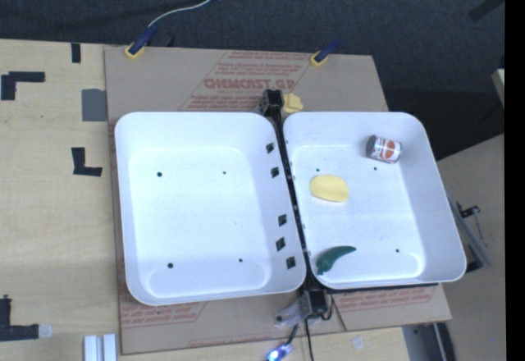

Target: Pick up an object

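Plainly, all three candidates lie loose in the right bin (435, 187), each apart from the others, so any could be approached from above. The can (383, 148) lies on its side near the far right corner, its axis roughly along the far edge. The yellow lump (329, 188) sits mid-bin, long axis the same way. The green piece (334, 257) hugs the near left corner, its thin tip pointing right

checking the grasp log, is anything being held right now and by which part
Nothing is held: the small can, the yellow piece and the green piece all lie loose in the right bin.
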{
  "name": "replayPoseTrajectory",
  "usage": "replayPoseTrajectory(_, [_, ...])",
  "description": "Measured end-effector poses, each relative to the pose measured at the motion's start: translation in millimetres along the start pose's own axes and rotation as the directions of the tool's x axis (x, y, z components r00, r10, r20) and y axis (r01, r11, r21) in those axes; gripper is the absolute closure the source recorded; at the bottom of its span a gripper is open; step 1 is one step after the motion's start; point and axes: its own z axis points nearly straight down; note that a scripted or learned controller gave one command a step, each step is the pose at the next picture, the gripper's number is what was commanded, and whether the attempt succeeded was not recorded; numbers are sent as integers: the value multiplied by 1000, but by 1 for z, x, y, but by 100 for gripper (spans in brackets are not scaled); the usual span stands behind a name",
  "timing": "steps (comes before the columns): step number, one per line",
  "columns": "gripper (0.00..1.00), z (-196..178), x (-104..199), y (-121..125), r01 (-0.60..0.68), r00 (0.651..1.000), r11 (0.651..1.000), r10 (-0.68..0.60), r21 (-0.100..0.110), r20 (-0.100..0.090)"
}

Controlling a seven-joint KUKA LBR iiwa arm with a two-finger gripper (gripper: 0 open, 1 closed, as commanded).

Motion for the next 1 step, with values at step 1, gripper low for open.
replayPoseTrajectory(1, [100, 120, 76, 4, 7, 1000, 1000, -7, 15, -10])
